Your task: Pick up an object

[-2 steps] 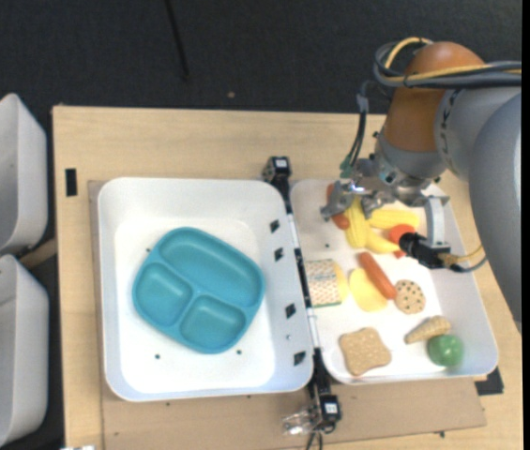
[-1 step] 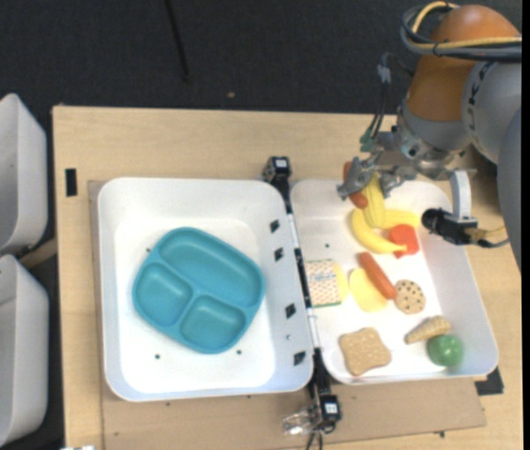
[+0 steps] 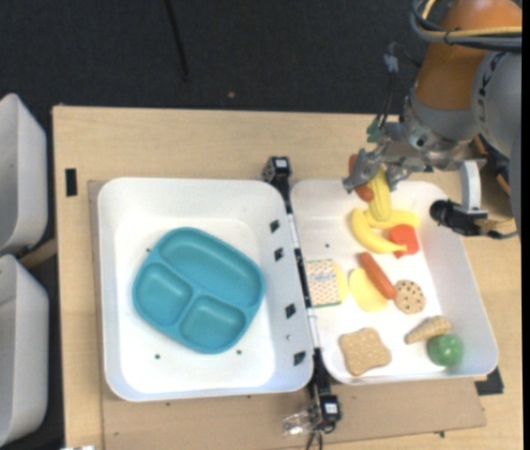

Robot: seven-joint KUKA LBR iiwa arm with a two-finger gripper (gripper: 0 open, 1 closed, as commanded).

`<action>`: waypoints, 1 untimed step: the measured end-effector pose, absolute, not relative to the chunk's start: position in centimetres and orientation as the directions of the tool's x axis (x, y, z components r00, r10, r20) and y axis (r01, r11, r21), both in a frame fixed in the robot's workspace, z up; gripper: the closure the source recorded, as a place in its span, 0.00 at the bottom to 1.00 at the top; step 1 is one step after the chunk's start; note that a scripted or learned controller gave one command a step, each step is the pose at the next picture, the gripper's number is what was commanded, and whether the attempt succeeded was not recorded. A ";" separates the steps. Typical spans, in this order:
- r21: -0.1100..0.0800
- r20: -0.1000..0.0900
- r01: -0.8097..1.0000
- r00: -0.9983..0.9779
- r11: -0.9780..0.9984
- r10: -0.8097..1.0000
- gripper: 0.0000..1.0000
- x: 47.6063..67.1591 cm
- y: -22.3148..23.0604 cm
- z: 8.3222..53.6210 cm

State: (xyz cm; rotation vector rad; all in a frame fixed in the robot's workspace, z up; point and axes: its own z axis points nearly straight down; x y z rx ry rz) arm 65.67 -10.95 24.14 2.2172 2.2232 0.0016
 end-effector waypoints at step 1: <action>0.001 0.000 1.000 -0.006 0.006 1.000 1.00 66.6 -4.8 23.9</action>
